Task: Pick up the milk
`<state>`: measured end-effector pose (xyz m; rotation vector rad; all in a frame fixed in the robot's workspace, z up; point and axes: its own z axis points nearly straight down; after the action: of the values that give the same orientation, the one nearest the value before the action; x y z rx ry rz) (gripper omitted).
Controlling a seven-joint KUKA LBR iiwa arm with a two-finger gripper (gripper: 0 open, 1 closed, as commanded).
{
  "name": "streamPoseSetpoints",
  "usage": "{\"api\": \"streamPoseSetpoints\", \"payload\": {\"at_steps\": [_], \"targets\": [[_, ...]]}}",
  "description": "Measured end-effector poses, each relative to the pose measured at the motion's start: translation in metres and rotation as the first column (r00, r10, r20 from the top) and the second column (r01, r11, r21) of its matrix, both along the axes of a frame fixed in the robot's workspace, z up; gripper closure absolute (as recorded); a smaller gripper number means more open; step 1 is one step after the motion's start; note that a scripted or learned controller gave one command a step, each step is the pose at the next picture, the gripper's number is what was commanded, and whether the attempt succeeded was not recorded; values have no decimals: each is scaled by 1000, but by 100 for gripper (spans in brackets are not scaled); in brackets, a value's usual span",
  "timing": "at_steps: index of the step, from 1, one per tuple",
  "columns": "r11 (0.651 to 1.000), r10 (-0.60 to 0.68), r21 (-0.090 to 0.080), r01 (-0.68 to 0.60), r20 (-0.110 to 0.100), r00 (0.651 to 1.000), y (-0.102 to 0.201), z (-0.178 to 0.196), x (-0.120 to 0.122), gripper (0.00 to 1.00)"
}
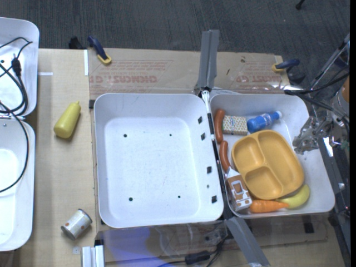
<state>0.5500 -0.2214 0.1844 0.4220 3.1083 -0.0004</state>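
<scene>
Starting at the far left, we see a white tub [16, 204] with black cables [14, 88] looping over it. Moving onto the bench, a yellow mustard bottle [67, 121] lies on its side, and nearer the front edge a small tin can [76, 223] is tipped over as well. Both sit well apart from the bins. Up at the back, a blue clamp [99, 50] grips the edge of the cardboard sheet [156, 71].

Now we come to the left bin [100, 149], its white wall touching the right bin [320, 204] along the middle seam, where a grey post [208, 60] stands at the back.

Into the right bin, and it's crowded. Two red sausages [224, 156] run along its left wall, one behind the other. Beside the rear one lies a checkered box [235, 125], and just right of that a blue bottle [262, 120] on its side. A yellow divided plate [267, 164] takes the centre.

Here's the milk [238, 192]: a small brown-and-white carton lying in the front left corner of the right bin, tucked between the plate and the bin's left wall. A carrot [268, 206] lies just beside it along the front wall, and a banana [300, 196] curls out from under the plate's front right edge.

Finally, over at the right rim, the gripper [311, 135] hangs above the bin's right side, well apart from the milk. It carries nothing that we can see, and whether it is spread or closed we cannot tell.
</scene>
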Motion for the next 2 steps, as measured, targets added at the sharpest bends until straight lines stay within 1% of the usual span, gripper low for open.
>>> {"api": "streamPoseSetpoints", "payload": {"at_steps": [1,2], "targets": [[896,-444,3,444,0,896,1,-90,9,100],[979,-202,0,202,0,979,0,-58,9,100]]}}
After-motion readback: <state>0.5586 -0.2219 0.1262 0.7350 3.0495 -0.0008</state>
